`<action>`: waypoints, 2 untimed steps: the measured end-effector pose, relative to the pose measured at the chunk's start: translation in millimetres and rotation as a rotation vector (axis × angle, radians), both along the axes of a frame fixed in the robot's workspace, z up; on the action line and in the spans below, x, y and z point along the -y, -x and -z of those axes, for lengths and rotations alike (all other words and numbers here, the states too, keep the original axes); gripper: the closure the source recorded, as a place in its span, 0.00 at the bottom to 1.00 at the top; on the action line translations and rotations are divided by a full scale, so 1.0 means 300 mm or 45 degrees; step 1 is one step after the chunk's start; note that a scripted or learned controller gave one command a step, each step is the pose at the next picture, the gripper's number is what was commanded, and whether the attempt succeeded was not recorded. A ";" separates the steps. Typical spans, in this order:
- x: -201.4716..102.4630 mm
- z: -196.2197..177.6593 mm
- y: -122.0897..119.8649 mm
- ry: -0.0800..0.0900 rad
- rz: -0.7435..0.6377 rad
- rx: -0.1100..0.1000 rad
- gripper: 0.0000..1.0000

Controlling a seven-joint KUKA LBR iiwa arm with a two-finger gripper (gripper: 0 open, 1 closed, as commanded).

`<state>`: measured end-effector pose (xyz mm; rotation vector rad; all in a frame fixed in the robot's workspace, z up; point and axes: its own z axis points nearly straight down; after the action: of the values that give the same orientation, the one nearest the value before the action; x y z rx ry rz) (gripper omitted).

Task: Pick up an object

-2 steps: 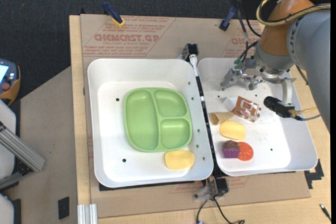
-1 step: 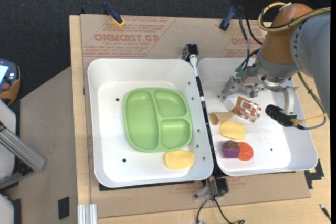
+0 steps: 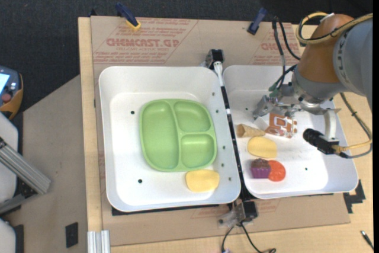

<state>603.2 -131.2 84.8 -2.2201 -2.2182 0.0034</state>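
Nearest the camera, in left bin [image 3: 112, 145]: pale yellow lump [image 3: 202, 180] against front wall, just below green divided plate [image 3: 177, 134] lying flat at centre. In right bin [image 3: 346, 178], toward front: purple piece [image 3: 259, 168] touching orange-red round piece [image 3: 276, 172], side by side. Just behind these, yellow oval [image 3: 262, 147]; beyond that, tan wedge [image 3: 249, 130] near dividing wall. Farther back, over right bin's middle: gripper [image 3: 280, 117], low above orange-and-white patterned item [image 3: 282, 125], possibly touching. Opening of fingers impossible to tell from this angle; nothing seen held between them. Above, orange band [image 3: 320, 56] and grey arm [image 3: 355, 59] entering from right. At far edge, two blue clamps [image 3: 128, 16] on cardboard-covered bench [image 3: 89, 68].
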 end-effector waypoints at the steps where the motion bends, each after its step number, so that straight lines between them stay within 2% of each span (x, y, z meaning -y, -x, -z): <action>1: 0.000 -0.036 -0.006 0.001 0.000 0.006 1.00; 2: -0.044 0.003 0.166 -0.002 0.001 -0.003 1.00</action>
<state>553.4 -117.9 83.9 -2.2189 -2.2154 0.0045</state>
